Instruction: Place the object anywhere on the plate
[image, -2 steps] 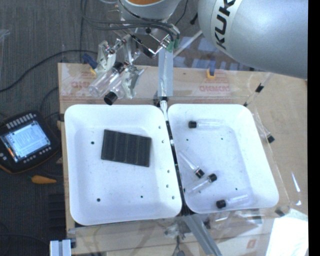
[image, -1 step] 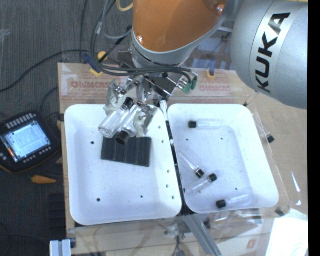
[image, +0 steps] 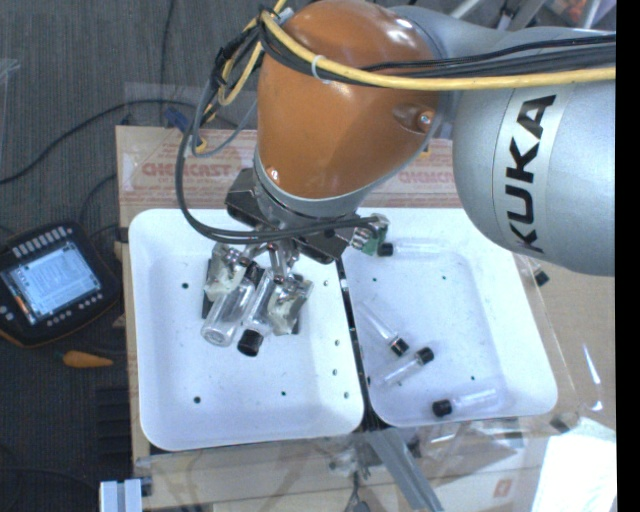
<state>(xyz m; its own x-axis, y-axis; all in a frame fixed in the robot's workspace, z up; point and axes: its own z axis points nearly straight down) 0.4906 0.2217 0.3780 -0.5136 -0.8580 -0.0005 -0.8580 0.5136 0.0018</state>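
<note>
My gripper (image: 255, 292) hangs low over the left white bin (image: 170, 390), under the orange wrist. Its two metal fingers (image: 223, 274) stand apart, so it is open. Between them lie two clear vials side by side: one with a rounded clear end (image: 222, 318) and one with a black cap (image: 249, 343). Both point toward the front left. I cannot tell whether the fingers touch them.
The right white bin (image: 520, 330) holds several clear vials with black caps (image: 400, 346) (image: 462, 401), and one with a green end (image: 380, 241) at its back left corner. A pendant with a lit screen (image: 55, 282) lies left of the bench.
</note>
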